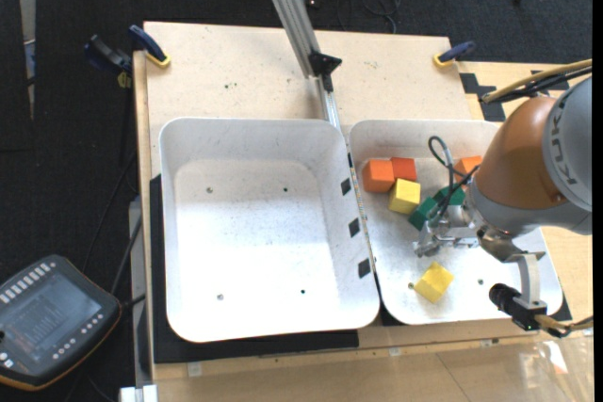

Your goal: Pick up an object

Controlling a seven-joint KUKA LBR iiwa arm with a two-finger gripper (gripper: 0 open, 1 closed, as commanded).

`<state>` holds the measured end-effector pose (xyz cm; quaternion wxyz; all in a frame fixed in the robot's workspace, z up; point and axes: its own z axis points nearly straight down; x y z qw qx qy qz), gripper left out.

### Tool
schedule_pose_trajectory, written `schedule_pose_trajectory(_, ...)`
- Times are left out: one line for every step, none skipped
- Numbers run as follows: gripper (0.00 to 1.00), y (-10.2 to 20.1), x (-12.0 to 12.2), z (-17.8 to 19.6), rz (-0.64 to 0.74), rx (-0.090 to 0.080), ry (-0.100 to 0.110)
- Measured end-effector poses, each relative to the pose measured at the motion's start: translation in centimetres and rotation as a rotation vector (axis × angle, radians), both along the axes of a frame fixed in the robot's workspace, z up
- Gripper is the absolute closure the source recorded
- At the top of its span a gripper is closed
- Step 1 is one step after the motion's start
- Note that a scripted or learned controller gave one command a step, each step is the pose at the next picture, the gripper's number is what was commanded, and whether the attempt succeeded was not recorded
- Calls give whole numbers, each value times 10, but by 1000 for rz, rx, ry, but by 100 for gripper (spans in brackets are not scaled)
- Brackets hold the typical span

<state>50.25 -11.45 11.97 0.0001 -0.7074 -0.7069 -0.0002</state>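
The right-hand bin [396,311] is serving as the landmark throughout. Nearest the camera, a yellow block [434,281] is lying tilted on the floor of that bin, close to its front wall and clear of its neighbours, so it is probably the easiest pick. Just behind it the gripper [443,233] is reaching in from the bin's right side, hanging low over the bin floor; whether its jaws are spread or pressed together cannot be told, and nothing is visibly sitting between them. A green block [433,205] is lying right against the gripper's far side, partly covered by it. Further back, a second yellow block [406,195] is touching an orange block [390,173] near the bin's rear left. The neighbouring left-hand bin [179,231] is sitting alongside on the surface [245,71].
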Motion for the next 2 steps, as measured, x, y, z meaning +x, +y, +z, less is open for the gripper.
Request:
schedule_pose_trajectory(100,4,-6,47,3,-1,-5)
schedule_pose_trajectory(100,-1,-7,91,3,-2,-6)
